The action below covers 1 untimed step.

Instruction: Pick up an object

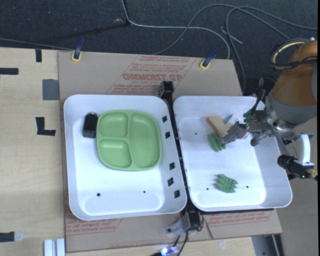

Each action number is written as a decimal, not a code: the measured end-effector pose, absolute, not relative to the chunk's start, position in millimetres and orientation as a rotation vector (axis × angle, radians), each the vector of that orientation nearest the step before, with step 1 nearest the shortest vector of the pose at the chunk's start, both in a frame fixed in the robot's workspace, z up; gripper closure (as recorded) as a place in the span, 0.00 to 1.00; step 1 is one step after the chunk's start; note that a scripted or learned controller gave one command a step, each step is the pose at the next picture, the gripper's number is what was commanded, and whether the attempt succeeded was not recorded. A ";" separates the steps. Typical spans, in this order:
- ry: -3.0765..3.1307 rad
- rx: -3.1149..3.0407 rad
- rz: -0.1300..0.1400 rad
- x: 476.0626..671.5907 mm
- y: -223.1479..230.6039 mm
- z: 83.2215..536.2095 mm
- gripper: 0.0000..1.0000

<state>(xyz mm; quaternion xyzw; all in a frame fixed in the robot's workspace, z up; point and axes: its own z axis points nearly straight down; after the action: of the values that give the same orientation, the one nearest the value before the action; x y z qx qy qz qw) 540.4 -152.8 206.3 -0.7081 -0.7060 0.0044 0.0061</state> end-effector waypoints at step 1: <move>-2.222 -2.219 0.002 543.4 -152.4 213.5 0.00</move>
<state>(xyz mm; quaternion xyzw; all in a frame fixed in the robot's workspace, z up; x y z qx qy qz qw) 543.4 -152.4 213.5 -0.7067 -0.7075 0.0005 0.0007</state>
